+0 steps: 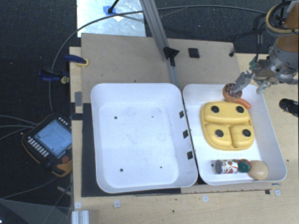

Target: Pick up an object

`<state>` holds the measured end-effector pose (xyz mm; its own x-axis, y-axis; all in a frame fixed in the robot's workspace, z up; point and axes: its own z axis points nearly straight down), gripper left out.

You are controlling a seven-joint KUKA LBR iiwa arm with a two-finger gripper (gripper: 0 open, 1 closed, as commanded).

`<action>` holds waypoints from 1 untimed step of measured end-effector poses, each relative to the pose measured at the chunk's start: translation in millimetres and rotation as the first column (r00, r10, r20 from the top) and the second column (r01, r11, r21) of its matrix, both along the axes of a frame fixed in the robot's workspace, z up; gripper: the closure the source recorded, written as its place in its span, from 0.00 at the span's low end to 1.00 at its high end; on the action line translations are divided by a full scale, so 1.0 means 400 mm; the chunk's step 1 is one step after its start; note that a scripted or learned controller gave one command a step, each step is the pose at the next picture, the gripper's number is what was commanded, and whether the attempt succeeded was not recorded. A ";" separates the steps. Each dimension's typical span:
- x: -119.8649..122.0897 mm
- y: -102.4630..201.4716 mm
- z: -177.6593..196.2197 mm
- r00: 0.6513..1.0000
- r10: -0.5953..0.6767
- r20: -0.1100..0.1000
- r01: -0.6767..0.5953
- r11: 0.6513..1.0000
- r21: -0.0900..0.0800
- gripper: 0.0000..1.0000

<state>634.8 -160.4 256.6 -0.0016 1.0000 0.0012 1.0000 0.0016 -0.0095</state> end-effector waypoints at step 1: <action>0.005 0.001 0.019 1.000 0.002 0.012 -0.002 1.000 -0.002 0.00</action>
<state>636.9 -160.1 264.1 -0.0039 1.0000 -0.0010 1.0000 0.0039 0.0023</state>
